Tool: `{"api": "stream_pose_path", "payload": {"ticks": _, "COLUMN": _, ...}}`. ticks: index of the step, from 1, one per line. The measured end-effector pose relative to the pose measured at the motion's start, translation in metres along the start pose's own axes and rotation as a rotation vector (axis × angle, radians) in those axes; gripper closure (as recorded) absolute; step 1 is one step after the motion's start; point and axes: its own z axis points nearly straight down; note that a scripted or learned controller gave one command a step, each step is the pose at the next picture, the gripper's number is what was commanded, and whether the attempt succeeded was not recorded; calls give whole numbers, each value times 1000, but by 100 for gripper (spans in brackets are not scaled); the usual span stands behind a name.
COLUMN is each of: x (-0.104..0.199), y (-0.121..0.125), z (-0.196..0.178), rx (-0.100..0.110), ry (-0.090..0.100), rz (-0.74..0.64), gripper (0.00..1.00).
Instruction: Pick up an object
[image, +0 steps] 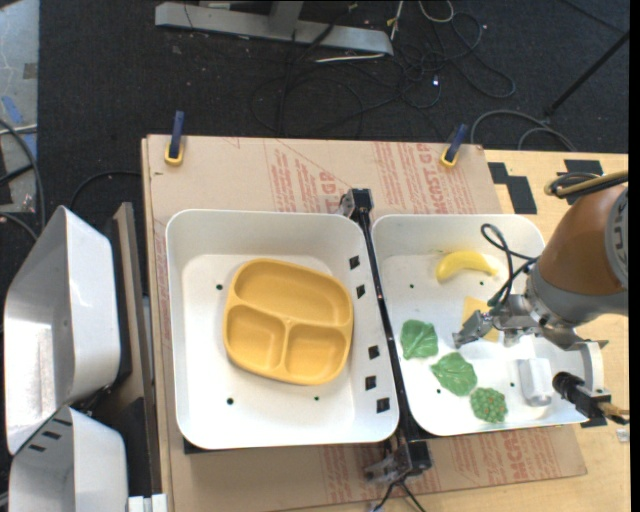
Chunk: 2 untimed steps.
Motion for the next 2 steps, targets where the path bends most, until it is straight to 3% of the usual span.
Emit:
{"api": "stream_pose_path", "payload": {"ticks": 1, "x": -1, "y": 1, "z": -13, "rx": -3, "ry": -2, "rz": 2, "gripper": 100}}
{"api": "stream_pose_path", "payload": {"ticks": 2, "x": -6, "y": 10, "z": -71, "rx": -7, "ry": -2, "rz": -4, "gripper": 100}}
